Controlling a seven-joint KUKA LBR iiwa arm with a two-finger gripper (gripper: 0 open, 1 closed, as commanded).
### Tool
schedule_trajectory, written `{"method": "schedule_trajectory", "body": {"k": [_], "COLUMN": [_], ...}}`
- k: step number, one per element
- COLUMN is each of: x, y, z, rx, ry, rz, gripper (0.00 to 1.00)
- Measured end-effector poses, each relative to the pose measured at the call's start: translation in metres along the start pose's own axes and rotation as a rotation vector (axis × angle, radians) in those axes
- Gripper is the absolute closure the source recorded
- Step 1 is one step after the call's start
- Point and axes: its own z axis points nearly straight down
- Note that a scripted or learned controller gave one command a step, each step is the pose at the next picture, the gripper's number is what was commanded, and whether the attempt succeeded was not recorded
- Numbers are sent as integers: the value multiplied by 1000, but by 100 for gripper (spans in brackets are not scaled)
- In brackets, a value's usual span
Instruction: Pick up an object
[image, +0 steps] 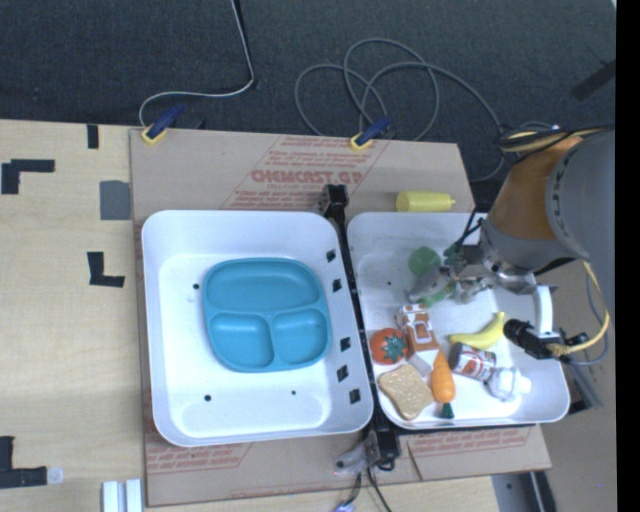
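The gripper (455, 285) sits low in the right bin (385, 240), under the grey arm (560, 200) with its orange band, and whether it is wide or narrow cannot be told from this slant; nothing is visibly held. Just up-left of it lies a green object (424, 260), the nearest candidate for the pick. Below it and slightly left stands a small orange-and-white carton (416, 326), with a tomato (388, 346) further left of that. Below-right lies a banana (480, 333), touching a bottle (480, 366), and further down sit a carrot (442, 377) and a slice of toast (405, 390). Well to the left, the left bin (160, 300) holds a blue 3-compartment plate (265, 312). The likely trouble is crowding: these 7 items lie close together, so a descent between them could nudge 1 aside or close on 2 at once. The green object is also near the wrist's shadow, so a misjudged approach could close on air.
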Motion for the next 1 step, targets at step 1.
{"method": "schedule_trajectory", "body": {"k": [1], "x": [47], "y": [78], "z": [12], "rx": [-9], "ry": [-3], "rz": [-2], "gripper": [0]}}
